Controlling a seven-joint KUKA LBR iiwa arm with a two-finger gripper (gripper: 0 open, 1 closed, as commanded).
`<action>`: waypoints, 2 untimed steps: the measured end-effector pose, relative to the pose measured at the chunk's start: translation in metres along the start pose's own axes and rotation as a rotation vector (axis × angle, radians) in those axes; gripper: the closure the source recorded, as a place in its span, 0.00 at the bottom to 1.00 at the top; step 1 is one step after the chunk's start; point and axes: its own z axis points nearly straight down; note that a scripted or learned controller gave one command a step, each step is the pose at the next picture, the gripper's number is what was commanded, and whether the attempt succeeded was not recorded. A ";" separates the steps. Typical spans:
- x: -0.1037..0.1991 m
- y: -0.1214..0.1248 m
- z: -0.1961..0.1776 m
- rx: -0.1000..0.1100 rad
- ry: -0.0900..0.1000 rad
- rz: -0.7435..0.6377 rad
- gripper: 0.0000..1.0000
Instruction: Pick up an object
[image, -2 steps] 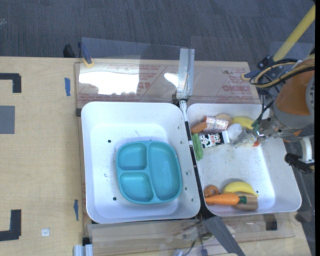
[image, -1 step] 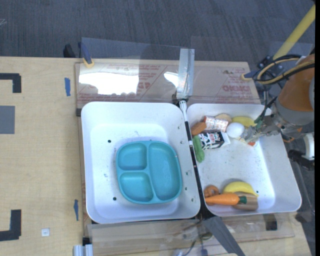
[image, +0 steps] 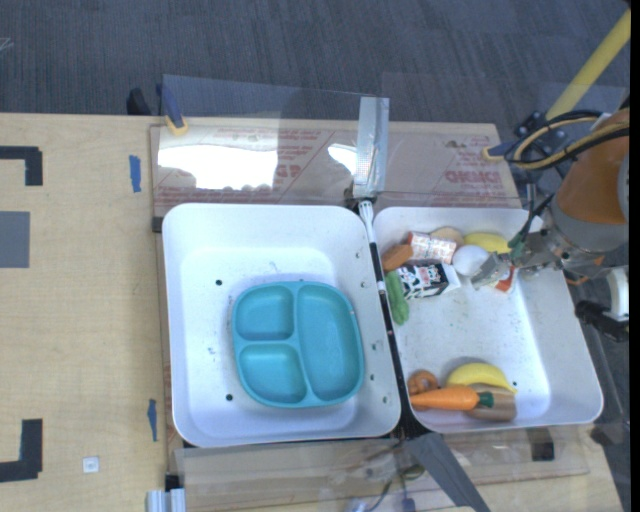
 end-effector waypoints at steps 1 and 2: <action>-0.015 0.030 0.020 0.019 0.027 -0.082 0.00; -0.017 0.028 0.012 0.028 0.025 -0.085 1.00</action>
